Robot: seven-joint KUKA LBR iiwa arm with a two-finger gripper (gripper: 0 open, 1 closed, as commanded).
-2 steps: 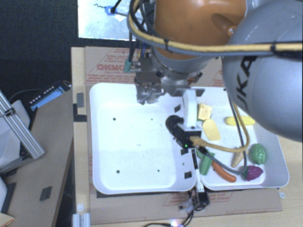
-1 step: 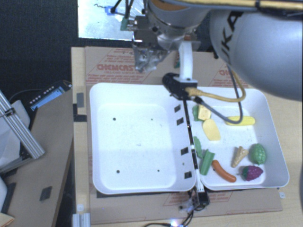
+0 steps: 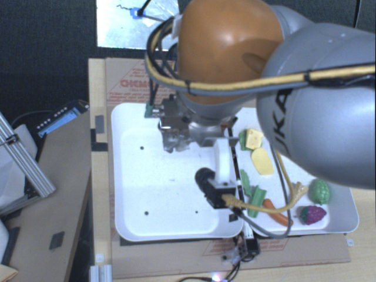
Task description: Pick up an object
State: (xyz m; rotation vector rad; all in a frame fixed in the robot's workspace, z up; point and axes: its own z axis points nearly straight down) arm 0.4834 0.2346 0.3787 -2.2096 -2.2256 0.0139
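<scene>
My gripper (image 3: 171, 141) hangs over the back part of the left bin (image 3: 135, 216), close to its far rim. The orange band and grey body of the arm hide most of it from above. Toy foods lie in the right bin (image 3: 343, 223): a yellow cheese wedge (image 3: 254, 138), a pale yellow piece (image 3: 262, 161), a green bean-like piece (image 3: 257, 198), an orange carrot (image 3: 277, 213), a green round fruit (image 3: 320, 191) and a purple grape bunch (image 3: 312, 214). All of these lie well to the right of the gripper.
The arm covers the back of the right bin and the divide between the bins. A cardboard sheet (image 3: 126, 81) lies under the bins. Aluminium rails (image 3: 23, 163) and a dark device (image 3: 59, 119) sit on the bench at left.
</scene>
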